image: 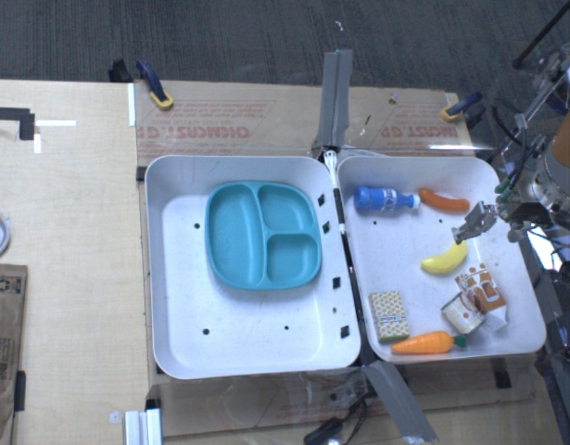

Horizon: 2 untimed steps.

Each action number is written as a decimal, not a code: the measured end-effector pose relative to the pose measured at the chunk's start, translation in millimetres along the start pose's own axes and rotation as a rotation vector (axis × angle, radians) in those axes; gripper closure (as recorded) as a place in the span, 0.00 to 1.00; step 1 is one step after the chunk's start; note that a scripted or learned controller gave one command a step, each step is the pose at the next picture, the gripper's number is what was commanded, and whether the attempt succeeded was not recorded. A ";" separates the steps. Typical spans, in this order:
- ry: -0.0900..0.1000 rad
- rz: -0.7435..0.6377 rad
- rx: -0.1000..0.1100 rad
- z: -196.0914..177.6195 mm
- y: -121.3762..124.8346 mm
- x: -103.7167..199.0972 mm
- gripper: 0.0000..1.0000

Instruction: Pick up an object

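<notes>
Fingers point(474, 221) look parted a bit, nothing seen between them, tips hanging just above the banana's point(444, 260) upper end. Gripper point(476, 222) sits over the right bin point(424, 170), arm coming in from the right w/ cables & wrist hardware at the bin's right rim.

Right bin, going round: blue bottle point(385, 199) lying on its side near the top wall, orange sausage point(443, 200) just beside it to the right, almost end to end. Banana mid-bin, below those two, tilted. Small carton point(475, 299) near the right wall, tipped over. Biscuit box point(388, 315) lower left of the bin, flat. Carrot point(424, 343) along the front wall, just below the biscuit box & carton, green tip pointing right.

Left bin point(173, 276): teal plate point(263, 235) w/ 3 compartments, sitting up & centre, flat on the floor.

Bins side by side, touching at the middle divider. Yellow clamps point(156, 89) on the cardboard behind.
</notes>
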State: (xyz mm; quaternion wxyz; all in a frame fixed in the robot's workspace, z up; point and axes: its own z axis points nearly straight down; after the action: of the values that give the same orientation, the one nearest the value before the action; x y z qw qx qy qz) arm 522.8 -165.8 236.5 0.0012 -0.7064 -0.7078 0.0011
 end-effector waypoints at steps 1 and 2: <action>0.000 -0.110 -0.003 144.9 28.7 -10.1 0.00; -0.001 -0.107 -0.002 136.3 28.6 -10.6 1.00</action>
State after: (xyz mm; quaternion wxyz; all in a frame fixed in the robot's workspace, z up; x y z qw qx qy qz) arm 550.9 -176.3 100.1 0.0003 -0.6677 -0.7445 0.0006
